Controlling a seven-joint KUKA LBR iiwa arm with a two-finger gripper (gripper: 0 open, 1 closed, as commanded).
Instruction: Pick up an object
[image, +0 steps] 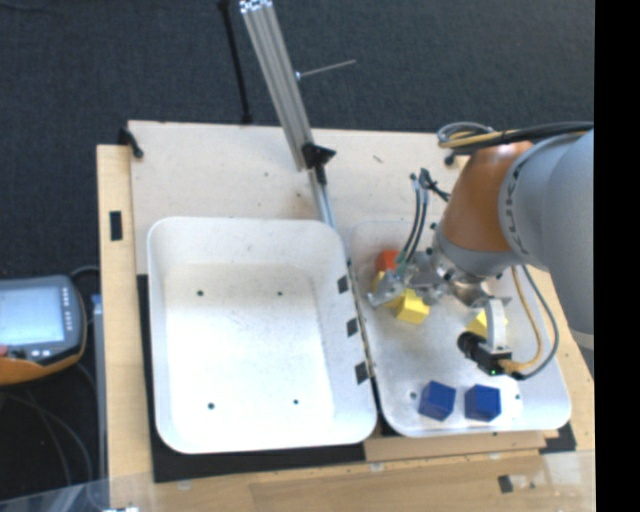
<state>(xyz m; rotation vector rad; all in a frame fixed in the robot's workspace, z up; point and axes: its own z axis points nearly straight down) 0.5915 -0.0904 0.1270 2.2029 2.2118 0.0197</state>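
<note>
the end effector (408, 290) sits low in the right bin (545, 410) at the yellow block (411, 308), grip state cannot be told; lift pending, blue blocks (437, 400) at 6 o'clock.

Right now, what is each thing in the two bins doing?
Yellow block: in the right bin, just under the arm's wrist; whether it is held cannot be told.
Orange block: in the right bin, near its back left corner.
Two blue blocks: side by side, near the front edge.
Left bin: sitting flat.
</note>
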